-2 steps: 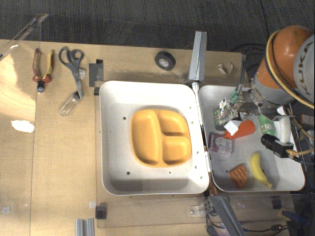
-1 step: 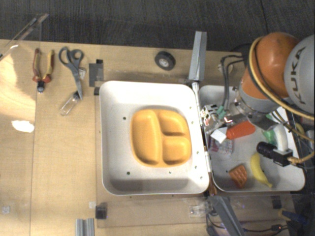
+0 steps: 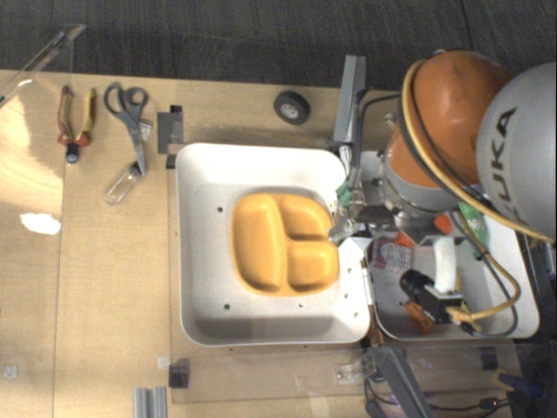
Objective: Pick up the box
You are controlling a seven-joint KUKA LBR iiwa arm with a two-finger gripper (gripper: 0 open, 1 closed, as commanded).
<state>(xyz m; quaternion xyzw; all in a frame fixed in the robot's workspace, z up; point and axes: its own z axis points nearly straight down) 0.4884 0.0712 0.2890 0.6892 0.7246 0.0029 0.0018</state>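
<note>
My gripper hangs over the right rim of the left bin, close to the right edge of a yellow moulded tray with three compartments that lies in the middle of that bin. In the right bin, mostly hidden under the arm, a small box with purple and red print lies near the left wall. A white oblong box stands just right of it. The gripper is to the left of both boxes and holds nothing that I can see.
An orange item lies near the right bin's front wall. On the bench behind the bins lie scissors, red-handled pliers and a black tape roll. The arm's orange and grey body covers the right bin's far half.
</note>
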